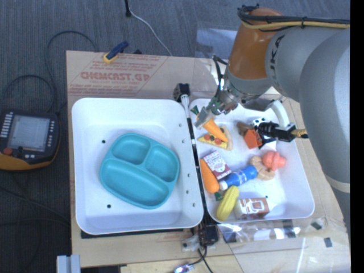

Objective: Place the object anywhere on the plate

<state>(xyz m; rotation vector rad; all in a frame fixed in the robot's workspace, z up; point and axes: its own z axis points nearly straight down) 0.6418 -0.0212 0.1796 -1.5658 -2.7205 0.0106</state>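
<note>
A smooth turquoise plastic plate [140, 170] with three moulded compartments lies in the left white bin [91, 115] on the desk. In the right white bin [296, 186], a triangular toy pizza slice [215, 137] sits among glossy toy groceries, including a yellow corn cob [226, 202]. The metal pincer [206, 114] hovers just above the slice; whether it is clenched cannot be told.

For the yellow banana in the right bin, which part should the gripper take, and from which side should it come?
Probably the middle of the banana, from above, with the fingers across its narrow width. It lies flat and slanted near the bin's front, with a carrot and a small carton close beside it, so a sideways approach looks crowded.
</note>
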